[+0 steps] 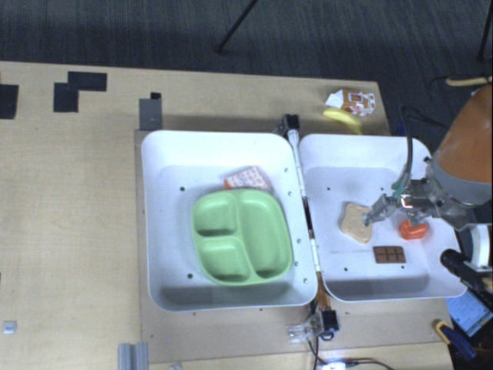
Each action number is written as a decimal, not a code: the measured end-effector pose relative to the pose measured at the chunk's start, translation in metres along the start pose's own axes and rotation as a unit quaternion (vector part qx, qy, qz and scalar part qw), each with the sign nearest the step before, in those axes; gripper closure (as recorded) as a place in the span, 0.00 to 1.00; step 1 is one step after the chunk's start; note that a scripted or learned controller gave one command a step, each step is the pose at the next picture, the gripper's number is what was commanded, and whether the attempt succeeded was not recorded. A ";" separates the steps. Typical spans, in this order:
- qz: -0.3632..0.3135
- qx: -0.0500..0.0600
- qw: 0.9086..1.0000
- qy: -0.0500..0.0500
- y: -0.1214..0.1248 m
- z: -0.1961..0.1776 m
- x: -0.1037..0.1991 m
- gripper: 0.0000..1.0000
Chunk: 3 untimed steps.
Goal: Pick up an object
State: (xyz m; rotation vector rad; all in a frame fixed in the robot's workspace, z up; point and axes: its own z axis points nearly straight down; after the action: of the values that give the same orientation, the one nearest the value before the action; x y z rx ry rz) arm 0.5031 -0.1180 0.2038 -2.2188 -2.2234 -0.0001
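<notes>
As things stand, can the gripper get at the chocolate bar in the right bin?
Probably yes. The chocolate bar lies flat and uncovered on the right bin floor, just below the gripper. The bread slice and the orange piece sit apart from it.

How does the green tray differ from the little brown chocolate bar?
The green tray is large and split into three compartments; the chocolate bar is small, flat and dark brown. The tray lies in the left bin, the bar in the right bin. Both rest flat.
</notes>
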 end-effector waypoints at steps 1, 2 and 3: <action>-0.001 -0.005 1.000 -0.001 0.034 0.117 0.015 0.00; -0.001 -0.006 1.000 -0.001 0.035 0.106 0.015 1.00; -0.001 -0.002 1.000 0.000 0.017 0.019 0.082 1.00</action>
State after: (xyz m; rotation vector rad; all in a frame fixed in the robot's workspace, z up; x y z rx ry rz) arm 0.5202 -0.0362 0.1849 -2.2172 -2.2279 -0.0049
